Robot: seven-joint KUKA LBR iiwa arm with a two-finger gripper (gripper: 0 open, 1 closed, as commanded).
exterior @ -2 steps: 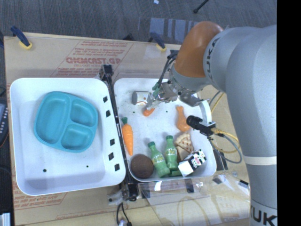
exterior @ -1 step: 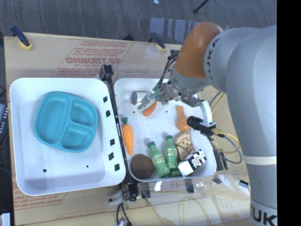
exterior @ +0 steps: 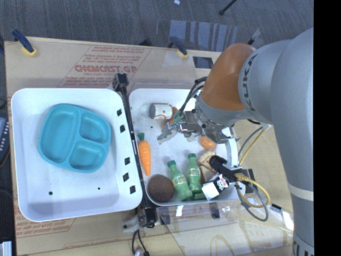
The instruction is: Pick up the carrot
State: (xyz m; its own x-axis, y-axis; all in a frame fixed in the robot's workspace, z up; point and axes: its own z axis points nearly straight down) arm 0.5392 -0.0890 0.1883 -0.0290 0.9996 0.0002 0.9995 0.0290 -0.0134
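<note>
The carrot (exterior: 144, 153), orange with a green top, lies lengthwise along the left wall of the right bin (exterior: 160, 97). My gripper (exterior: 171, 128) hangs over the middle of that bin, up and to the right of the carrot and apart from it. Its fingers (exterior: 162, 136) stand open with nothing between them. The grey arm with its orange band (exterior: 229, 81) covers the bin's right side.
The right bin also holds a grey can (exterior: 159, 110), two green bottles (exterior: 186, 180), a brown ball (exterior: 161, 188), a small orange piece (exterior: 208, 142) and a black-and-white item (exterior: 217, 186). A blue divided plate (exterior: 74, 136) rests in the left bin (exterior: 32, 196).
</note>
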